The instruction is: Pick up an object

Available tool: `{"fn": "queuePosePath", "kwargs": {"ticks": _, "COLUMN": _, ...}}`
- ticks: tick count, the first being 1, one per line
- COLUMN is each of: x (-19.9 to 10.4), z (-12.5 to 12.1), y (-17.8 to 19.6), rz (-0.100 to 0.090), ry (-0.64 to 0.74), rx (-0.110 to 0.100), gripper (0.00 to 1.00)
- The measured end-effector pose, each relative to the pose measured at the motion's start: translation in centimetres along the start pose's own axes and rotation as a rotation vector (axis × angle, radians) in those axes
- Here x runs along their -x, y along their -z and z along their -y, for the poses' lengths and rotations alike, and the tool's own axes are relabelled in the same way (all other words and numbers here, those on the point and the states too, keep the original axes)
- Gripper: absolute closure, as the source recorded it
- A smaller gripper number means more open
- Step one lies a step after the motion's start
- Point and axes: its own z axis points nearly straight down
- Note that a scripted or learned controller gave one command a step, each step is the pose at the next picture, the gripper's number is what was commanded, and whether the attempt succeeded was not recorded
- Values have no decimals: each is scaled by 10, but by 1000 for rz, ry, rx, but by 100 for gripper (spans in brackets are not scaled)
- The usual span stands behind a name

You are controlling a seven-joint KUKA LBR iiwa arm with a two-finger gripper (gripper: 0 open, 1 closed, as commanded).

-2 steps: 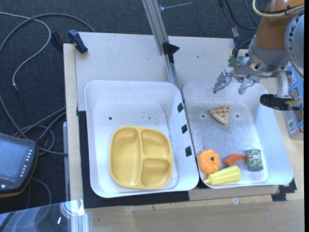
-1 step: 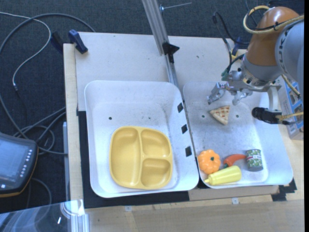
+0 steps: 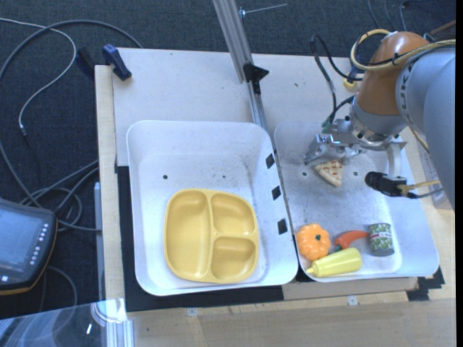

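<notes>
One toy pizza slice point(image 3: 330, 171) lies just below the gripper point(image 3: 329, 147) in the right bin point(image 3: 416, 215); jaws' state cannot be told.

Single fixed camera, mounted above the desk point(image 3: 181, 85), looking down at a slant. Moderate range: both white bins, left bin point(image 3: 145, 150) and right bin point(image 3: 412, 262), fall fully within frame, floor visible at left. Arm point(image 3: 427, 71) enters from frame right.
</notes>
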Motion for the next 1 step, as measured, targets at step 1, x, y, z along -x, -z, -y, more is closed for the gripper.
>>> {"fn": "queuePosePath", "kwargs": {"ticks": 1, "x": -1, "z": -3, "y": 16, "rz": -1, "ry": 1, "rx": 9, "gripper": 100}}
